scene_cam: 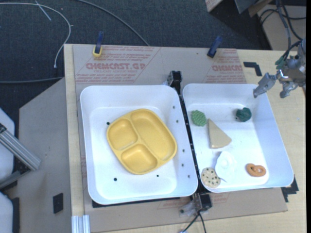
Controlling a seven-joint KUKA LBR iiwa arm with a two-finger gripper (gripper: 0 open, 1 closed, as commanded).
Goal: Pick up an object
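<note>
Several small items lie in the right bin (279,140): a light green round piece (198,117), a dark green lump (243,114), a beige wedge (217,135), a white piece (226,162), a speckled cookie (210,177) and an orange ring-shaped piece (255,169). My gripper (273,88) hovers over the bin's far right corner, above and to the right of the dark green lump. Its fingers are spread open and hold nothing.
The left bin (92,130) holds a yellow divided plate (141,141). Blue clamps (99,43) (214,46) grip the board's far edge. Cardboard boxes and cables sit beyond the bench at the upper right.
</note>
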